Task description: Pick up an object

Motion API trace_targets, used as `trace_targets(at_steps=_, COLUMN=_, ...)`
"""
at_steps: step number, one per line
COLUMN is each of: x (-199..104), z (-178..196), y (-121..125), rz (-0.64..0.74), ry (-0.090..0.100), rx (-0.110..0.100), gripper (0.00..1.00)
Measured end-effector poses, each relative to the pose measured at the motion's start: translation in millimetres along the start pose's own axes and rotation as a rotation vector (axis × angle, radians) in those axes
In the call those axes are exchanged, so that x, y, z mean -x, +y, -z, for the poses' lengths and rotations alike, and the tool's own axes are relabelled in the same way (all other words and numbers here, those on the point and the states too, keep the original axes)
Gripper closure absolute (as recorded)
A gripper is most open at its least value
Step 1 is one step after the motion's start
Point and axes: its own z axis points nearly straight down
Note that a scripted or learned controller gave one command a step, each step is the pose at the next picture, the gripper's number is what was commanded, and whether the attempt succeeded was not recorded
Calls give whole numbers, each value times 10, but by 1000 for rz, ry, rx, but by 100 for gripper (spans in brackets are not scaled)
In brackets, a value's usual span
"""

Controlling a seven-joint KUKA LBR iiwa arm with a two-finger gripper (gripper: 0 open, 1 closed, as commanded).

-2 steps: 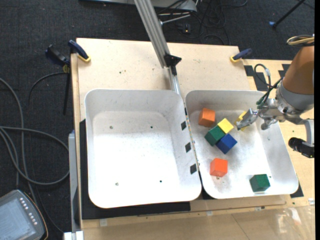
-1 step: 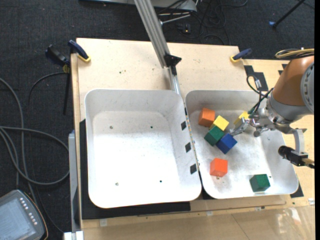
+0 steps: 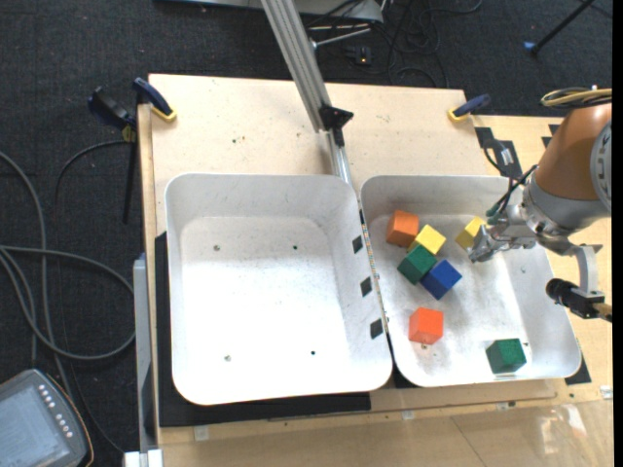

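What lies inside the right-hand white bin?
The right bin holds six blocks: orange, two yellow, blue, two green, and red-orange. The gripper covers some floor.

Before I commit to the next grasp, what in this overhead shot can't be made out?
- Gripper: too small and blurred to read as open or shut.
- Small yellow block: sits against the gripper; whether it is gripped or merely touched is unclear.
- Arm: cut off by the picture's right edge.
- Green block: partly covered by the yellow block and blue block.
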Motion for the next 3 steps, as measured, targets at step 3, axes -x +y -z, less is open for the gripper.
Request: trace_targets(at_steps=3, x=-27, z=1425, y=5, rz=3, ry=0, rx=2, gripper=100)
